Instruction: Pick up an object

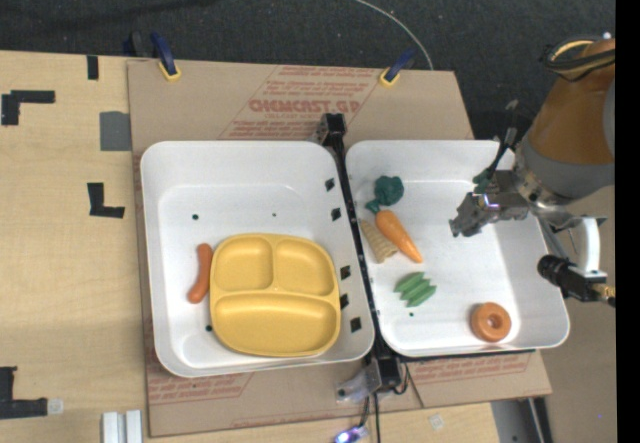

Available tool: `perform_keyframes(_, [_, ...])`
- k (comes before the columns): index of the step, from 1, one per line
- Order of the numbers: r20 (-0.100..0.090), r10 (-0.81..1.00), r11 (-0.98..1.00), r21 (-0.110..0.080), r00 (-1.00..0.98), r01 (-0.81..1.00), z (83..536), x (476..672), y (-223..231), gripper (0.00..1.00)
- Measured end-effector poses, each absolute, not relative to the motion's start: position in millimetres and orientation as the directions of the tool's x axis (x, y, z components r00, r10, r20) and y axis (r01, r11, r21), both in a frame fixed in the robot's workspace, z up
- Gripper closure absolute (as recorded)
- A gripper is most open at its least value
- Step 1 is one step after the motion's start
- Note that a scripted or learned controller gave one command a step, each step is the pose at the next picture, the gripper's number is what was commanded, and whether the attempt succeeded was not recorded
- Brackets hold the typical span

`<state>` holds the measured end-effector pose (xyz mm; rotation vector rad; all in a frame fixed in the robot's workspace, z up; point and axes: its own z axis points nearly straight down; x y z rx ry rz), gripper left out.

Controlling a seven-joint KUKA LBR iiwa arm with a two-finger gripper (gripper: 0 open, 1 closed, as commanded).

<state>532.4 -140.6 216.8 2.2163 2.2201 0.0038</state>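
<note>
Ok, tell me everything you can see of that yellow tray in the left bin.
The yellow tray looks like smooth moulded plastic with rounded corners and three compartments: two smaller ones at the far side, one wide one nearer the camera. It lies flat, slightly skewed, on the left bin floor. A small orange sausage-shaped toy lies along its left edge.

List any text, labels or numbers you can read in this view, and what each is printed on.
"CHEMCAST GP": red print on the brown cardboard sheet under the two white bins.
Smaller red lines around it on the same sheet: too blurred to read.
The bins and the toy food bear no readable text.
</note>
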Motion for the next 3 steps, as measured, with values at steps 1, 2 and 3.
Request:
perform_keyframes(1, [-0.001, 1.000, 0.002, 0.004, -0.002, 1.000, 269, 533.8, -140, 1.00])
perform_keyframes(2, [0.000, 1.000, 0.006, -0.001, -0.006, 1.000, 270, 540.2, -91, 1.00])
perform_keyframes(3, [0.002, 1.000, 0.007, -0.004, -0.007, 1.000, 256, 545.5, -29, 1.00])
